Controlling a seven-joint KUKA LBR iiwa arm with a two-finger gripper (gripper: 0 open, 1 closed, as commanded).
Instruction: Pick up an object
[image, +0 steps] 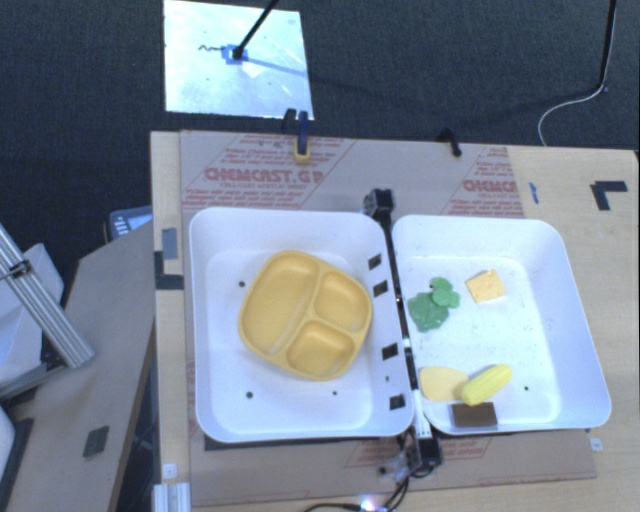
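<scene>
Camera view, one entry per item as I read it from my station. Left white shallow plastic bin: it holds one yellow three-compartment plastic plate, lying flat and turned at an angle, roughly in the middle of the bin floor. Right white shallow plastic bin: it holds five small loose items, all candidates for the pick. A green leafy toy vegetable lies near the bin's left wall, and a pale yellow wedge-shaped block lies just beside it to the right, apart from it. Toward the near edge, a pale yellow flat oval piece and a bright yellow toy corn cob touch or all but touch; I cannot tell which. A small dark brown rectangular block sits just below the corn cob, against the near wall. The two bins meet side by side, with a row of small black clips along the join. Both stand on a brown protective sheet with red lettering that covers the wooden bench. Beyond the bench, a shiny silver square sheet lies on dark carpet, and a thin white cable curls at upper right. An aluminium rail slants in at the left. I cannot tell the gripper's state from this view.
</scene>
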